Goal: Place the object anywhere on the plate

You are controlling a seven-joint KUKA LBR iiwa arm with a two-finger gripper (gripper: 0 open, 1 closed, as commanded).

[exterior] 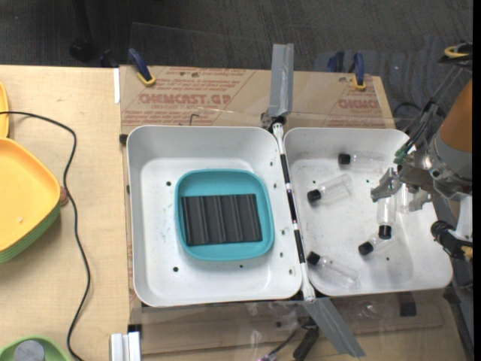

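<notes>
Dark grey carpet behind, light wooden desk (83,224) in front, a brown cardboard sheet (248,92) clamped under two shallow white bins side by side.

My jaws (392,189) sit at the right edge of the right white bin (361,280), low over its floor. Can't tell if they're spread or closed; the metal parts blur together there.

Task things: several small clear plastic vials with black caps, all lying loose in the right bin. One vial (385,220) lies just below my jaws, cap toward the front, very near them; whether it touches them I can't make out. Another black-capped vial (366,248) is a little further forward. One (328,190) lies left of the jaws, mid-bin. One (331,269) near the front left corner. One (353,159) near the back wall, body barely visible against the white.

Left white bin (150,277) holds the teal rectangular plate with a dark ribbed insert (223,214), roughly centred, nothing on it.

On the desk at far left: yellow plates stacked (22,198), cut off by the frame edge, and a black cable (75,201) running past them. My arm (458,126) is cut off at the right.
</notes>
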